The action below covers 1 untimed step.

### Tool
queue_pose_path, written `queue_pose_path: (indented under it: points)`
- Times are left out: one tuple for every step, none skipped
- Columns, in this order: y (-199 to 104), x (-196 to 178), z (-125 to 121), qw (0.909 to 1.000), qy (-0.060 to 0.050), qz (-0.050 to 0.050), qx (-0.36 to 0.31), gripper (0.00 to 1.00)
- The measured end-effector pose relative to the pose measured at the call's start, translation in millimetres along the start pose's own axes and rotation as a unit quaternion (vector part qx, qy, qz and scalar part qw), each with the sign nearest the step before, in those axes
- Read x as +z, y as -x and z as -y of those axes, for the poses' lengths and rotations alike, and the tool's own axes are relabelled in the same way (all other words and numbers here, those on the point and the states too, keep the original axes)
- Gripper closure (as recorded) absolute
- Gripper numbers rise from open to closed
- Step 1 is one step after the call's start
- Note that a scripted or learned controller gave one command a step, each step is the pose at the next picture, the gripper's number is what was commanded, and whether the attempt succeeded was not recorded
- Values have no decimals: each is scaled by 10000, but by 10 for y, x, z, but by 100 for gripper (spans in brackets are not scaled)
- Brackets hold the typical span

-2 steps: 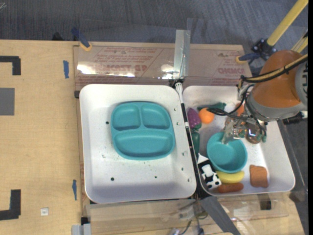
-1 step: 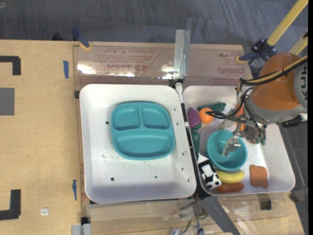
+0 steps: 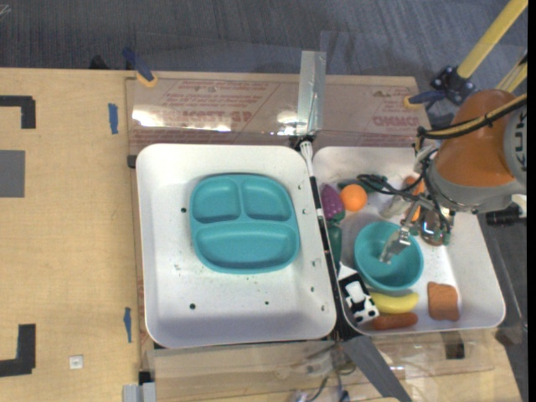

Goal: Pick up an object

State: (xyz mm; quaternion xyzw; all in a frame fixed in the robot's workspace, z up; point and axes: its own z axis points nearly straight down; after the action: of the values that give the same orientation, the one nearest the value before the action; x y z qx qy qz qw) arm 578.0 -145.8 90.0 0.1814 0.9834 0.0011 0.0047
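So the gripper (image 3: 395, 248) is down inside the teal bowl (image 3: 388, 260) in the right bin (image 3: 490, 296), and honestly I can't tell if it's open or closed. Targets are crowded around it: a banana (image 3: 394, 301) and a brown block (image 3: 442, 300) by the near edge, an orange (image 3: 354, 198) toward the far-left corner. I'd pick one item and come straight down so nothing gets bumped. The arm (image 3: 473, 153) leans in from the right edge, wrist tipped down.
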Motion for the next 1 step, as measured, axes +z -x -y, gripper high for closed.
queue_pose_path:
  points:
    - [232, 11, -33, 9912, -9, 10, 1320, 0]
